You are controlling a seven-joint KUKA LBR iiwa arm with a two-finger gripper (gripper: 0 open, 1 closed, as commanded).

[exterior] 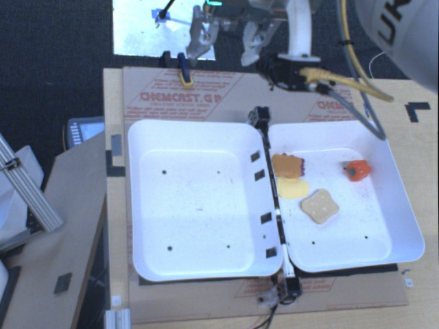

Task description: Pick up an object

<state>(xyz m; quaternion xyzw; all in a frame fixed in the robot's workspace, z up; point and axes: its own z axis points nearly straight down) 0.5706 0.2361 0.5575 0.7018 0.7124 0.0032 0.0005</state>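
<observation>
Claw (226,43) parked high at the top of the view, beyond the far rims of both bins, fingers spread wide with nothing between them. Left finger over the edge of the shiny metal plate (147,12), right finger nearer the white wrist link. Nothing yet approached, so the step in hand judged to be choosing a target and coming down on it.

All candidates lying in the right bin (398,218). Orange-and-purple toy block (287,165) close against the centre divider; pale yellow flat piece (293,188) just below it, touching or nearly so; tan toast-shaped piece (319,206) just beside the yellow one; small red-orange toy (356,170) alone toward the far right, well apart from the rest. Left bin (137,184) bare apart from its small dark dots.

Best bet probably the red-orange toy: isolated, raised enough to give the fingers sides to close on, well off the walls. To do well: centre above it before descending, keep the fingers wide until they straddle it, drop nearly to the bin floor, then close. Yellow piece likely too flat to pinch. Block by the divider risky, with a finger liable to strike the rim clips (259,175). Yellow cable (346,82) trailing over the right bin's far corner worth minding on the way in.
</observation>
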